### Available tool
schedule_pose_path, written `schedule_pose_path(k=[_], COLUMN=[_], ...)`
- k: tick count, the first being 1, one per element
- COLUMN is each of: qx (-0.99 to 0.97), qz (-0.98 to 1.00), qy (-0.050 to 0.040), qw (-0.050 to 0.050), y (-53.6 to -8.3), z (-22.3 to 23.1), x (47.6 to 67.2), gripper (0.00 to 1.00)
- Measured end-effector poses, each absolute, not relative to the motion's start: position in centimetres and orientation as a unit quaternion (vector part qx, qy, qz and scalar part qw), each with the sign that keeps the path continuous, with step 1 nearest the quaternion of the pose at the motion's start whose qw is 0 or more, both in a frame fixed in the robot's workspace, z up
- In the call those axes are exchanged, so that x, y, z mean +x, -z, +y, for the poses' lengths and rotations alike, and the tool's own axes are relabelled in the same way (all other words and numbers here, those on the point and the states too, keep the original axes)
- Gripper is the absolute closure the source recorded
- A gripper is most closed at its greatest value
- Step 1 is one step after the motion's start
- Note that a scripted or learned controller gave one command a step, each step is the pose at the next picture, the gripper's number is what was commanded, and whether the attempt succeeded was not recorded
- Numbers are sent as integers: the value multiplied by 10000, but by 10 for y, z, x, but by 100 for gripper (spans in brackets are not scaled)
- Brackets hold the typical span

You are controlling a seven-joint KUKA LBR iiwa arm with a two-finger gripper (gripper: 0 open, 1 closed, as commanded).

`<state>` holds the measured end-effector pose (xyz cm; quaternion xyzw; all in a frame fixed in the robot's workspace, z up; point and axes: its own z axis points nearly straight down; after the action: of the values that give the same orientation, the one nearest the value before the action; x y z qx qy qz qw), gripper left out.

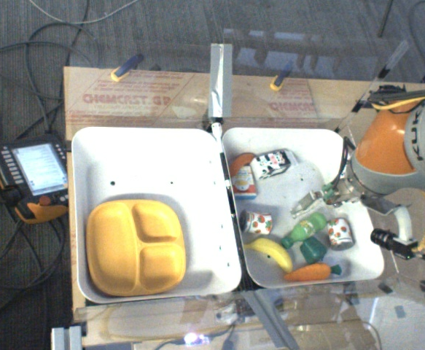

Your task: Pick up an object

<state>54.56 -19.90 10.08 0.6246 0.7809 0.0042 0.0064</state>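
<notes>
One fixed camera above the bench (81,93) looks down (slanted) on both bins (125,141).

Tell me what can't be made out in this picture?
- Gripper: fingers too small and blurred in the camera view to tell their state.
- Small cup: print too small to read.
- Arm: cut off by the right edge.
- Handheld screen: text too small.

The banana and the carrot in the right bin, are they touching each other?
Cannot tell. In the camera view the banana lies just above the carrot, its lower tip meeting the carrot's pointed end, but no contact or gap shows plainly.
</notes>
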Motion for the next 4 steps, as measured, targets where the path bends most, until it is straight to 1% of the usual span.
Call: schedule_pose_path(k=[1,2,3,4], qx=[5937,5939,6264,6269], qz=[8046,8045,7795,7791], qy=[-24,-47,14,24], qw=[88,75,2,4], y=[-91,-100,-183,-183], z=[-127,-125,-80,-81], x=[502,502,579,579], gripper=[0,100,100,0])
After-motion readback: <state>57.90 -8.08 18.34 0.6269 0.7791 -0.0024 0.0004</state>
